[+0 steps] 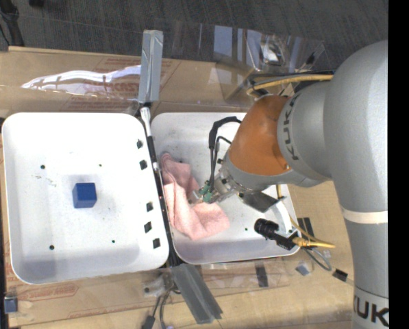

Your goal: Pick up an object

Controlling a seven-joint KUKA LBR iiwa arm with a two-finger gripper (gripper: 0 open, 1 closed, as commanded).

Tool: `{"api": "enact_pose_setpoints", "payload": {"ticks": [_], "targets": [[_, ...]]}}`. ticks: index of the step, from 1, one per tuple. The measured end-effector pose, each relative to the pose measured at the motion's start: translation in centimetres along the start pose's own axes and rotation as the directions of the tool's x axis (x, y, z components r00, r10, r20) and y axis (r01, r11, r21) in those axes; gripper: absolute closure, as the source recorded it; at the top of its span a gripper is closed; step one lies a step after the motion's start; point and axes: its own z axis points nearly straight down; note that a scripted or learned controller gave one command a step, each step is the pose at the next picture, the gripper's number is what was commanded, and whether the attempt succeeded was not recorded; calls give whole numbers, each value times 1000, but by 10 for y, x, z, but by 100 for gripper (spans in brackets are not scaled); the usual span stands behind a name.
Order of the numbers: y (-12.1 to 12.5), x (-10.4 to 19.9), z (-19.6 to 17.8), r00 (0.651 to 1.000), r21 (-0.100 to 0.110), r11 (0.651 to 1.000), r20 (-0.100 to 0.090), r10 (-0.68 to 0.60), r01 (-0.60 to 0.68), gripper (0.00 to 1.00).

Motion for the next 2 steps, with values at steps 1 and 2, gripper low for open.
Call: {"api": "enact_pose_setpoints", "payload": {"ticks": [1, 2], "targets": [[0, -1, 0, 1000, 0, 1000, 2, 0, 0, 0], [-18, 20, -90, 974, -2, 974, 1, -225, 225, 0]]}}
